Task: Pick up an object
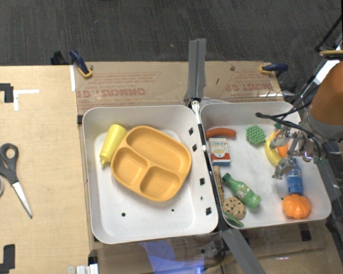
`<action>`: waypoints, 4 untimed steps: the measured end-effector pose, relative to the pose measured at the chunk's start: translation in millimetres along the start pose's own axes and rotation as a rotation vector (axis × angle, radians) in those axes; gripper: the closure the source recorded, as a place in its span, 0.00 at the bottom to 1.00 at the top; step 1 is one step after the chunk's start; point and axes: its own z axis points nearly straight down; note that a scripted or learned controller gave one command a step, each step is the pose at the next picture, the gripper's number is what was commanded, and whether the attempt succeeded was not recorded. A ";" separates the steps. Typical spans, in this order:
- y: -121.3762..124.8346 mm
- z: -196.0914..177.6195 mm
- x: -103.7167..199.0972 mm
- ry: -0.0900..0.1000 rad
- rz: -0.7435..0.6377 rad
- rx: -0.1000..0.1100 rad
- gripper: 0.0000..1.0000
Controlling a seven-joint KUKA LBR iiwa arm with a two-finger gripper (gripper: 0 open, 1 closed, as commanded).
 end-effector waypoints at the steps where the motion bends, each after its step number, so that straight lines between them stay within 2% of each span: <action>1: -8.3 4.8 -4.9 -0.008 0.113 -0.002 0.00; 2: -7.3 5.9 -26.7 -0.004 0.156 0.001 0.00; 3: -6.4 -6.8 -31.2 -0.021 0.152 0.002 1.00; 4: -6.2 -6.7 -31.1 -0.021 0.152 0.002 0.00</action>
